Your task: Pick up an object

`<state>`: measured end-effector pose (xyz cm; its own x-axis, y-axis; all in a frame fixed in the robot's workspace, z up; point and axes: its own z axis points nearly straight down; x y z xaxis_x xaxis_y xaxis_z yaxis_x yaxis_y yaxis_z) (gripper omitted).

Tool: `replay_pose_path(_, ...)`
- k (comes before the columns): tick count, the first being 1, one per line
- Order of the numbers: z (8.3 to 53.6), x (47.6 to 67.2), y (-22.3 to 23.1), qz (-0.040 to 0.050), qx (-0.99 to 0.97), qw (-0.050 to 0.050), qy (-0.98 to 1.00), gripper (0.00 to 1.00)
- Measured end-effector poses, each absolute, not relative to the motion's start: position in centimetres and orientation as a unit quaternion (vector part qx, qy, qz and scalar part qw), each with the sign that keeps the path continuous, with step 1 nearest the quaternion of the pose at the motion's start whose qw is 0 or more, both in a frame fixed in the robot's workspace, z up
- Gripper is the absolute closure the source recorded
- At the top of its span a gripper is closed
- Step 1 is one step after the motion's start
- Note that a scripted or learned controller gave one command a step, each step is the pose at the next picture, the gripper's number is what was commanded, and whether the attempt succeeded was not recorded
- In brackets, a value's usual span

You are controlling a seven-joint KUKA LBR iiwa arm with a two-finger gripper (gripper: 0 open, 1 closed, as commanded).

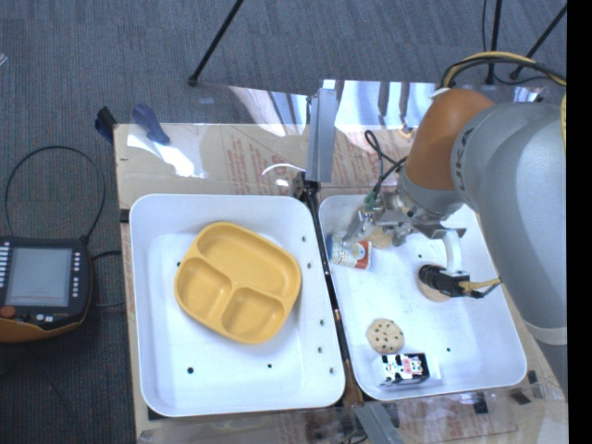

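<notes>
Grey carpet is surrounding the tabletop carrying two white bins. In the left bin a yellow divided plate is lying. In the right bin, the gripper is hanging over a small carton; I cannot tell the fingers' state. Near it are lying a cookie, a black-and-white box and a round tan object.

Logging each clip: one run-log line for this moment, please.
hand: low in right bin, rear left | at small carton | grasp: unclear | cookie near front | yellow tray in left bin
</notes>
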<state>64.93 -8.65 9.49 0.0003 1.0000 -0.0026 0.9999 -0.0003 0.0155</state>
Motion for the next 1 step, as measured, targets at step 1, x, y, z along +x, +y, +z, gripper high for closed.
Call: replay_pose_path(1, 9.54, 63.7, -8.3, 0.0057, 0.708, 0.007, 0.706, 0.0)
